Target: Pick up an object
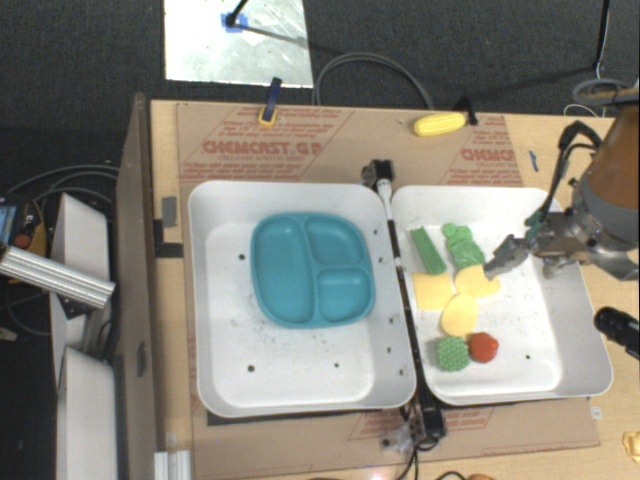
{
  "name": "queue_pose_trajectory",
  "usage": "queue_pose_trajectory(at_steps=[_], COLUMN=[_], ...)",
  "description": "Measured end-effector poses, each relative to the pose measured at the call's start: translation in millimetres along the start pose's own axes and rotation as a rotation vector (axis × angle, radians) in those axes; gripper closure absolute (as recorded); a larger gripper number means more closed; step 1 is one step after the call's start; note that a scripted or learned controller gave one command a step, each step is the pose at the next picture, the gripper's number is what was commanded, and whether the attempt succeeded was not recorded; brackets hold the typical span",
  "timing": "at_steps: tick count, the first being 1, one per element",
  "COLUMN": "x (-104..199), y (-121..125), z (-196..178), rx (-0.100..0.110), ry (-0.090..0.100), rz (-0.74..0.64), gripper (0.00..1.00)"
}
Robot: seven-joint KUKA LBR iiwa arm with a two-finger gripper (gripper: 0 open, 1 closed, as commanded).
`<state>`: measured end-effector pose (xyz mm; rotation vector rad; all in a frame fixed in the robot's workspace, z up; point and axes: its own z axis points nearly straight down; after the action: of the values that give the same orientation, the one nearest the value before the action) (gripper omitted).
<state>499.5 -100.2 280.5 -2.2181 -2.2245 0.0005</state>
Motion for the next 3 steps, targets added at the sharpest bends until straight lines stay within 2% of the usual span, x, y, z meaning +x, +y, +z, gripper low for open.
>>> queue_pose_trajectory(at_steps=[1,2,3], x=[-13,-22,-17], y=[63,13,-14], z=[89,200,197], rx=[0.0,0.001,0.002], ry=[0.0,0.002,0.001], rz=[0.001,0.005,0.003], gripper=[0.0,0.0,0.0])
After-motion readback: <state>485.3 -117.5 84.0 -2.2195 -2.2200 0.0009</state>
